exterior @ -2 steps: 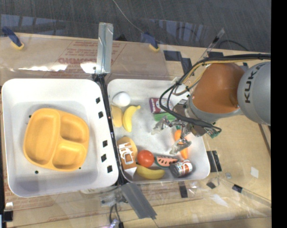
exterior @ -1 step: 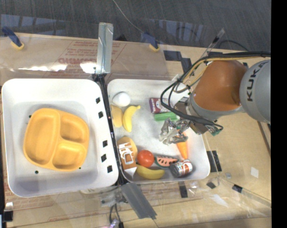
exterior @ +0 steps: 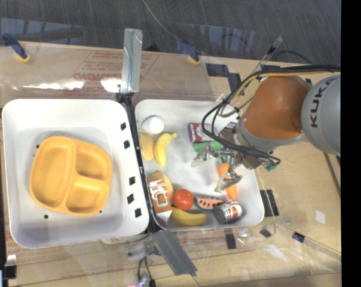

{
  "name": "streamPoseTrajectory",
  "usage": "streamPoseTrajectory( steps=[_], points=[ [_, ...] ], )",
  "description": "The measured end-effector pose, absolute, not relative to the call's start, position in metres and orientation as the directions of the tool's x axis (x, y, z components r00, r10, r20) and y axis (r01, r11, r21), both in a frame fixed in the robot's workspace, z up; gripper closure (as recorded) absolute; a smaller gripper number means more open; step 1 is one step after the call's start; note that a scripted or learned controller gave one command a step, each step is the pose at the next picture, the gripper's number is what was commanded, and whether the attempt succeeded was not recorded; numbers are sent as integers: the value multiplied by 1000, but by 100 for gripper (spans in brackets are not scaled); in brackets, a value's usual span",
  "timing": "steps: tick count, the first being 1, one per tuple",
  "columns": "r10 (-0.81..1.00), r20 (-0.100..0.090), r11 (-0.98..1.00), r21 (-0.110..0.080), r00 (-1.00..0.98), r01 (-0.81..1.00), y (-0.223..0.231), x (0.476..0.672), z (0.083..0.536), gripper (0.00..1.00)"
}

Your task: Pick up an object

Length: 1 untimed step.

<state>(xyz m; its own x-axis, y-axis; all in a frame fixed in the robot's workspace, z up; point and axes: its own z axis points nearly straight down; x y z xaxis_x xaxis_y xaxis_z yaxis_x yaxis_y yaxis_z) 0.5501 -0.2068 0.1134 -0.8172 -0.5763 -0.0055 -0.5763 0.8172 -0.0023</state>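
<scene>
Now fingers lowered into right bin, right of centre, directly over carrot. Carrot long axis runs far-to-near, tipped slightly left at far end. Finger spread cannot be told; carrot seen at tips, grip unconfirmed. Can just nearer; watermelon slice beside it.

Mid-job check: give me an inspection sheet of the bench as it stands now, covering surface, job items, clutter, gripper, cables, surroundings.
Surface: two white bins; left bin holds a yellow divided tray.
Job's things: right bin holds banana, white ball, tomato, watermelon slice, can, carrot.
Clutter: nothing seen.
Gripper: gripper low over the right bin, above the carrot; grasp unclear.
Cables: black and yellow cables looped at the wrist.
Surroundings: dark carpet.
</scene>
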Motion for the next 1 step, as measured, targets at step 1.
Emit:
streamPoseTrajectory(
  steps=[1],
  points=[
    [-652,-1,758,0,-758,-652,-209,531,93,0]
  ],
)
